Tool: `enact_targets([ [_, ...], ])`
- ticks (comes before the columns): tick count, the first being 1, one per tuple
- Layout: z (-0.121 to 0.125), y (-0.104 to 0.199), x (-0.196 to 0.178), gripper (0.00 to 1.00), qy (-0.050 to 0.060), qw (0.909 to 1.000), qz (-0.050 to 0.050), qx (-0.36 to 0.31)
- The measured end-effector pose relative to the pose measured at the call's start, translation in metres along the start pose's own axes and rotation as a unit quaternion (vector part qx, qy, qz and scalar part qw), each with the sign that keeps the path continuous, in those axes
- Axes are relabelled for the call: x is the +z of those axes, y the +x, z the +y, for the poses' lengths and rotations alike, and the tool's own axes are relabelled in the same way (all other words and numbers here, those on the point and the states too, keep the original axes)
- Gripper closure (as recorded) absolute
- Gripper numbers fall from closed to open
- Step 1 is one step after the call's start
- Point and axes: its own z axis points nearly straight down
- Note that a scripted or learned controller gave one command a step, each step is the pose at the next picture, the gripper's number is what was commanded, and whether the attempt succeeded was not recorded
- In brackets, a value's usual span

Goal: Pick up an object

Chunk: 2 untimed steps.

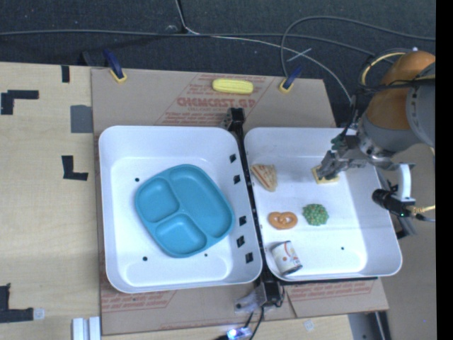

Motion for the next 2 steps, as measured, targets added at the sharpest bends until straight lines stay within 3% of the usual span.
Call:
enact_targets([
  [2, 0.003, 0.002, -0.107, 1.00, -0.002, 1.0000, -0.001, 0.000],
])
